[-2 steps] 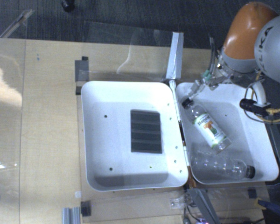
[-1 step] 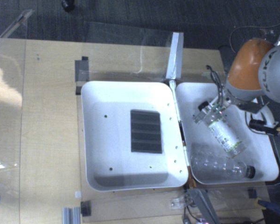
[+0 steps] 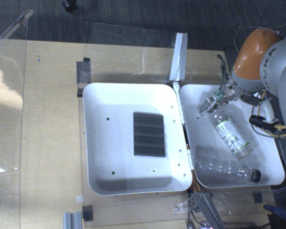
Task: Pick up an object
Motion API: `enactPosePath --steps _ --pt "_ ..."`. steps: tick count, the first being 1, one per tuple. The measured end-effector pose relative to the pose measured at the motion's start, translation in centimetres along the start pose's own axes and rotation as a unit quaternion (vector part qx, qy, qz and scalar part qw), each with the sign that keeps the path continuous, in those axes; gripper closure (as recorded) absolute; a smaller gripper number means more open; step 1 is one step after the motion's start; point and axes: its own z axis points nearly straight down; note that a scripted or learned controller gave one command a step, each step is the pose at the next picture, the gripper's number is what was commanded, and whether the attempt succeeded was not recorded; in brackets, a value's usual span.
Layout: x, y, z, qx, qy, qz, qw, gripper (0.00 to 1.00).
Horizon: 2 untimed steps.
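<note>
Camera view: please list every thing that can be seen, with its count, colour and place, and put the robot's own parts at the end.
Bin: 2, white, side by side on the bench, left bin and right bin.
Ridged pad: 1, dark grey, lying flat in the middle of the left bin.
Small bottle: 1, clear with a pale label, lying at a slant in the right bin.
Large bottle: 1, clear with a dark cap, lying along the near side of the right bin.
Bench: 1, light wood, under both bins.
Arm: 1, grey with an orange band, at the right over the right bin.
Gripper: 1, dark, at the upper end of the small bottle.
</note>
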Motion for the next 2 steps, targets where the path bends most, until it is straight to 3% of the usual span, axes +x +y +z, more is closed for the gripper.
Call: enactPosePath --steps 1,2 --pt "-0.1 0.4 -1.3 -0.007 -0.005 -0.002 1.0 1.0" --pt "6.5 3.8 -9.9 -0.004 -0.004 -0.043 0.999 1.0"
